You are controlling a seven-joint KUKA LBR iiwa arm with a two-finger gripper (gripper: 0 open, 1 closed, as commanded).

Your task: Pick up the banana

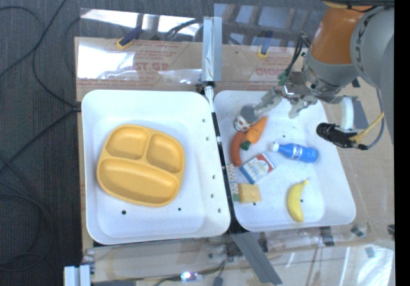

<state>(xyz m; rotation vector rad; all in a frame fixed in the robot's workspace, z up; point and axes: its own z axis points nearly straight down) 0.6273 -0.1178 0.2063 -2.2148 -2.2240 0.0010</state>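
The yellow banana [295, 201] lies near the front right corner of the right bin [333, 179], curved and resting flat. My gripper [275, 110] hangs over the far part of that bin, well behind the banana. Its two grey fingers are spread open with nothing between them; the left finger [255, 111] reaches toward the top of a toy carrot. The orange-banded wrist [339, 28] sits above and to the right.
Between gripper and banana lie an orange carrot [246, 139], a blue bottle [296, 152], a small red and white carton [257, 168] and a tan cracker [249, 194]. The left bin [192, 111] holds a yellow divided plate [141, 164].
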